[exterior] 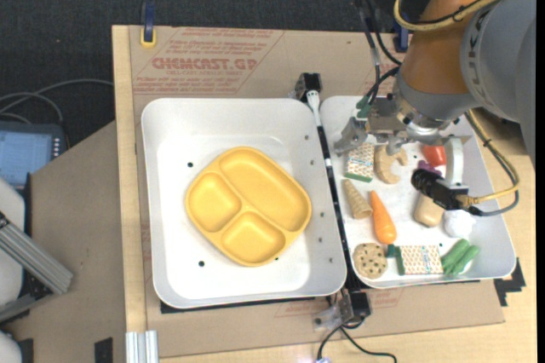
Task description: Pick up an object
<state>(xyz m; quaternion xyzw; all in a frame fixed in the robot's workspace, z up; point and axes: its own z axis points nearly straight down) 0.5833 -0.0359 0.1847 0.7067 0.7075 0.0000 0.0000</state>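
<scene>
Right now, from the overhead camera, you're in the reaching step: the gripper (393, 150) hangs low over the back of the right bin (492, 255), above a small beige piece (387, 168) and just beside a patterned wafer (360, 163). You cannot tell from this angle how it is set, and nothing is visibly held. Near the front lie a carrot (383, 219), a cone (356, 198), a cookie (370, 260) and green beans (458, 257). The left bin (162, 124) holds a yellow divided plate (247, 204). Next you'd need a clean descent onto one item.
</scene>
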